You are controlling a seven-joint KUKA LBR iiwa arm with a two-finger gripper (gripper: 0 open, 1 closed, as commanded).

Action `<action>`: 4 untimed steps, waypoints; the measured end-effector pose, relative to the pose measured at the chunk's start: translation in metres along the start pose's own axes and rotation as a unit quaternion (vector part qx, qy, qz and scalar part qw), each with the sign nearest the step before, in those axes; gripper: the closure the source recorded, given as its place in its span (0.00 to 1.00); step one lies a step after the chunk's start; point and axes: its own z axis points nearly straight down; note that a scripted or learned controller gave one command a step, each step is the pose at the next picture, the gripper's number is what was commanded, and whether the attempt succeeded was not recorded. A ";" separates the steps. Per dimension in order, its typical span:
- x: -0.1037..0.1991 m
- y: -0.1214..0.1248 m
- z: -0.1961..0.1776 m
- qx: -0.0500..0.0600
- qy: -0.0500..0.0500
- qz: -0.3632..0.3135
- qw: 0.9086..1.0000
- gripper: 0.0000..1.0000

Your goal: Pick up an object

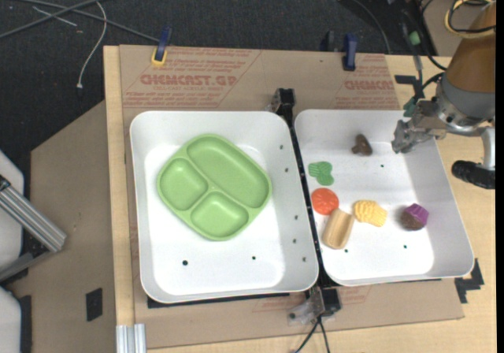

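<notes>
The right bin holds several small objects: a brown lump near the back, a green flat piece, an orange-red round piece, a tan cylinder, a yellow piece and a purple piece. My gripper hangs over the back right part of this bin, a little to the right of the brown lump and apart from it. Nothing shows between its fingers.
The left bin holds a green divided plate. A black divider with clamps runs between the bins. Blue clips pin the cardboard at the back. Cables lie on the dark floor beyond.
</notes>
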 end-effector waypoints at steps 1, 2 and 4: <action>0.000 0.002 -0.055 -0.001 0.000 0.000 1.000 1.00; 0.047 -0.008 -0.067 0.004 0.002 -0.001 1.000 1.00; 0.165 -0.035 -0.074 0.005 0.002 -0.002 1.000 1.00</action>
